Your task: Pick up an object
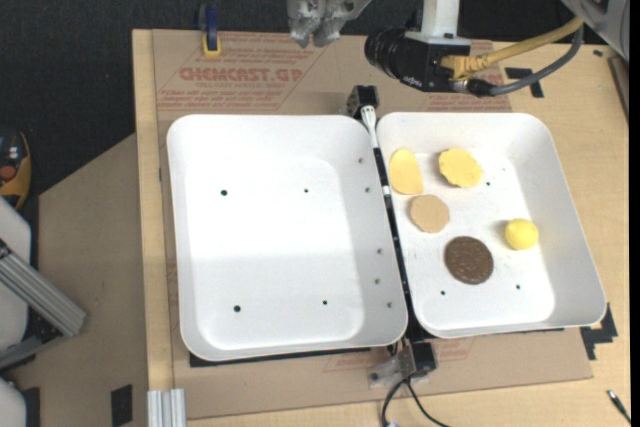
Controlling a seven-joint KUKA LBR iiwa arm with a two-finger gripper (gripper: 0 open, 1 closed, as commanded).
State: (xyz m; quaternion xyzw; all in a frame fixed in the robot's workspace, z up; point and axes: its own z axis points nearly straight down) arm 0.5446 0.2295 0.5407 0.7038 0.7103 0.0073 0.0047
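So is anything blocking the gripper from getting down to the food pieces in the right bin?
Nothing visible does. The gripper hangs above the bench behind the left bin, and the five pieces lie uncovered in the right bin, the pale yellow piece nearest it.

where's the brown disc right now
The brown disc lies in the right bin, toward its front edge, just below the tan disc and to the left of the small yellow ball.
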